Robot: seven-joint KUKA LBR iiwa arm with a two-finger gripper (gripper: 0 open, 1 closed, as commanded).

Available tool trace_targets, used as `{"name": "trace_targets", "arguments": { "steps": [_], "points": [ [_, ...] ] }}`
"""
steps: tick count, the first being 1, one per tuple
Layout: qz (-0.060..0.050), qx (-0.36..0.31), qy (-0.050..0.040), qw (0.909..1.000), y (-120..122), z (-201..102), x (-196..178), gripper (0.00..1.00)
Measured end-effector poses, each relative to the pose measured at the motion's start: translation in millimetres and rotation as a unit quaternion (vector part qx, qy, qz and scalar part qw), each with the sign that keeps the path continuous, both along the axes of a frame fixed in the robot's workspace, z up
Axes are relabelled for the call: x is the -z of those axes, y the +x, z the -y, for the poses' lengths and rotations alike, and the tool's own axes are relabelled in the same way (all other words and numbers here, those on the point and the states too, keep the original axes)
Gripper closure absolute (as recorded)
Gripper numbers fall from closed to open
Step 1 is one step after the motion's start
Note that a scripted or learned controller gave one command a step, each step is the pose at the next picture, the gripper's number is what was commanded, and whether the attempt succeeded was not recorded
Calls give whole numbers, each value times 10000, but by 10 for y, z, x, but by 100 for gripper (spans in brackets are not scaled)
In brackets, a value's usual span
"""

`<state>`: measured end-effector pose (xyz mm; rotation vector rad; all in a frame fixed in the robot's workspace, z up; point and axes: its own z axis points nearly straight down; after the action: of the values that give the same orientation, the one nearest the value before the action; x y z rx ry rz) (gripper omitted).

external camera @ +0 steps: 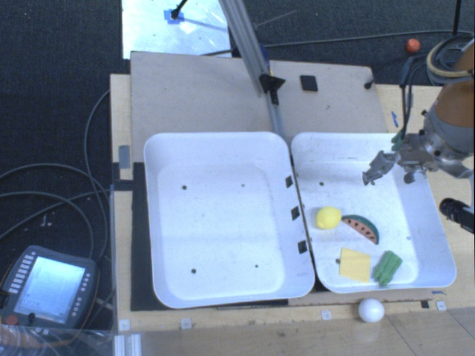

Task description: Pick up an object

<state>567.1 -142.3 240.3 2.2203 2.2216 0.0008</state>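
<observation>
A grey KUKA arm with an orange band is seen reaching in from 3 o'clock, its gripper (387, 167) poised over the upper part of the right bin (427, 206). The fingers (373, 172) are seen spread apart with nothing between them, so no object is yet held.

4 candidate objects are clustered at the 6 o'clock end of that bin, well apart from the gripper: a yellow ball (328, 218), a watermelon slice (362, 228) just beside it at 3 o'clock, a yellow block (355, 265) below, and a green piece (387, 267) touching or nearly touching the block's 3 o'clock side. The tight grouping is judged likely to make a clean grasp harder, since neighbours could be nudged.

The left bin (159, 154) is shown beside it, the 2 bins meeting along a shared rim at the centre of the counter (193, 87). A white ball (371, 310) is seen lying outside the bins at 6 o'clock, on the counter's front edge. A teach pendant (46, 285) is seen resting at 8 o'clock, off the counter.

The pick is judged to be at its approach stage.
</observation>
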Motion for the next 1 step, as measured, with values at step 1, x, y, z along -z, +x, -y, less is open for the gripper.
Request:
{"name": "trace_targets", "arguments": {
  "steps": [1],
  "points": [
    [-37,29,2,10000,-683,454,979,0]
  ]
}}
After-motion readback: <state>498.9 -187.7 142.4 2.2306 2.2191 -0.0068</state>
